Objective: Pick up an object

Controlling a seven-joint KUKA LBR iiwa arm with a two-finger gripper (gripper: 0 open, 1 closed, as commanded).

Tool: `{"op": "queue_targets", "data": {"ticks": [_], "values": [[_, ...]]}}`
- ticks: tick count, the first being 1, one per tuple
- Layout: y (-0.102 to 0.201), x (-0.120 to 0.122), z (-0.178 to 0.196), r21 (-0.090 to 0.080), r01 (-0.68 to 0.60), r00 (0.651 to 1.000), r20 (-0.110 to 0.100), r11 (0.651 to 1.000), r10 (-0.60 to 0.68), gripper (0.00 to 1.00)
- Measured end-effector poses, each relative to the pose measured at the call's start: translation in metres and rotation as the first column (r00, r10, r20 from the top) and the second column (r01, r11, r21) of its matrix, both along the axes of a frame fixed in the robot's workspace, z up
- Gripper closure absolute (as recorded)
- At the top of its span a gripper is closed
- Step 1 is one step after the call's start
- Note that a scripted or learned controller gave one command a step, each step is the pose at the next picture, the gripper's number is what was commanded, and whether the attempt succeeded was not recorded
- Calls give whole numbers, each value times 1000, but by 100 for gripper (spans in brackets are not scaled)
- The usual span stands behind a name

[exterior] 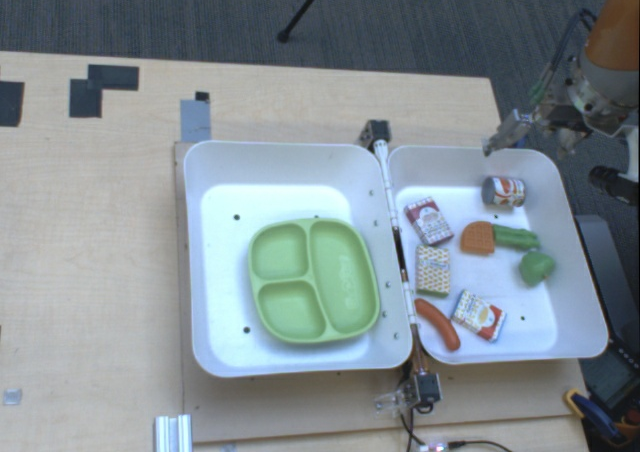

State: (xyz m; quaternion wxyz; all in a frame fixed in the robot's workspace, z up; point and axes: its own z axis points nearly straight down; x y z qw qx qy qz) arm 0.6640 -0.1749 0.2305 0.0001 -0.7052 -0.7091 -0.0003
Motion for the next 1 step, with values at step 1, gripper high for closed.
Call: {"op": "queue_targets", "data": {"ticks": [1], "values": [[-15, -45, -123, 1, 2, 1000, -3, 1000, -2, 0]]}}
